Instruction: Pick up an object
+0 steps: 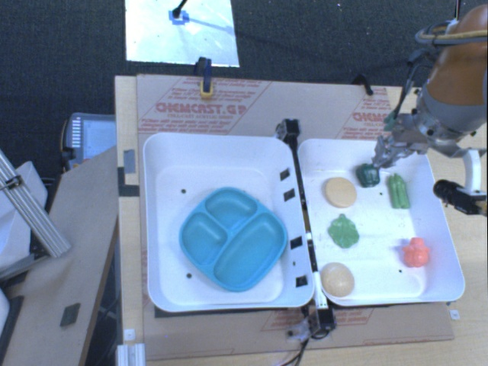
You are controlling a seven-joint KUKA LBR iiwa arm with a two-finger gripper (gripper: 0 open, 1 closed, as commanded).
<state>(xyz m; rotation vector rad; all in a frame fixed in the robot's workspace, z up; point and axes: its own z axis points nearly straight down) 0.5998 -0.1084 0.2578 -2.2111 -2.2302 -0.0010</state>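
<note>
The gripper [379,161] hangs over a dark green toy [369,176]; finger state unclear; an off-centre grip could slip.

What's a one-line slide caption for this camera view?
End effector over a dark teal object in the right bin; blue tray in the left bin.

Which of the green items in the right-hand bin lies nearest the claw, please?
The dark teal-green piece, directly beneath the claw. The light green stick lies just beside it toward the arm, and the leafy green piece sits further away, mid-bin.
</note>
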